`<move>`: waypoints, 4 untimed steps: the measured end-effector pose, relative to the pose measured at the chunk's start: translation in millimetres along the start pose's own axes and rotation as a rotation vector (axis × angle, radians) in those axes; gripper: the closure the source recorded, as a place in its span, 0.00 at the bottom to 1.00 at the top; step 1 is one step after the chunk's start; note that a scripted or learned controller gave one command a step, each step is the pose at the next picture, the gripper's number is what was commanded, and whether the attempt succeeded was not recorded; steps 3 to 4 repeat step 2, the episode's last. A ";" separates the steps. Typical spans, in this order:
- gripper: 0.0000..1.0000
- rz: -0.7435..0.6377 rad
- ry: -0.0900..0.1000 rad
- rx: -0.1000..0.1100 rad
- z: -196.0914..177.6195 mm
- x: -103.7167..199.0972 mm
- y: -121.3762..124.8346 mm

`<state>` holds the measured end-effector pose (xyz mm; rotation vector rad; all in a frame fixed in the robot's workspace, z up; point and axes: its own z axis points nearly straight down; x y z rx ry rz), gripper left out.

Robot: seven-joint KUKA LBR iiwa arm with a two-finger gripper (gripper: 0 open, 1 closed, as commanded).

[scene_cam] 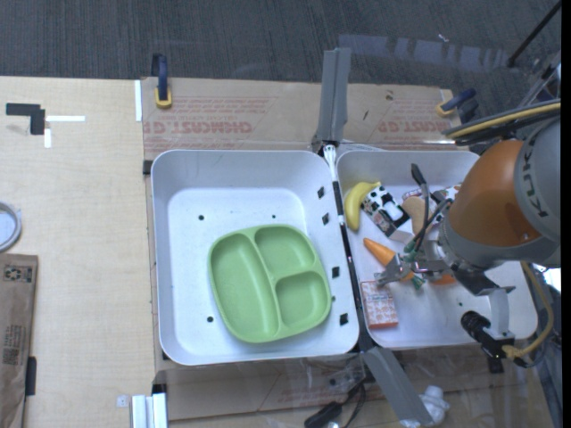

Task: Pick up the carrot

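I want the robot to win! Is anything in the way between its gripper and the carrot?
Nothing visible blocks it. The gripper is right beside the carrot in the right bin. The banana and a small red box lie nearby, but off to the sides.

Red upside-down lettering, seemingly "CHEMCAST GP", runs along the brown paper-covered board [241, 114] just behind the left white bin [165, 266]. Left of that bin, a brown cardboard packet [16, 315] bears a small recycling-type mark. Other print is too small to read.
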<state>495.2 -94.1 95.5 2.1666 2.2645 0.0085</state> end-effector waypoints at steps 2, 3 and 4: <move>1.00 -0.165 0.002 0.010 -95.5 3.1 -16.4; 1.00 -0.165 0.002 0.010 -95.5 3.1 -16.4; 1.00 -0.165 0.002 0.010 -95.5 3.1 -16.4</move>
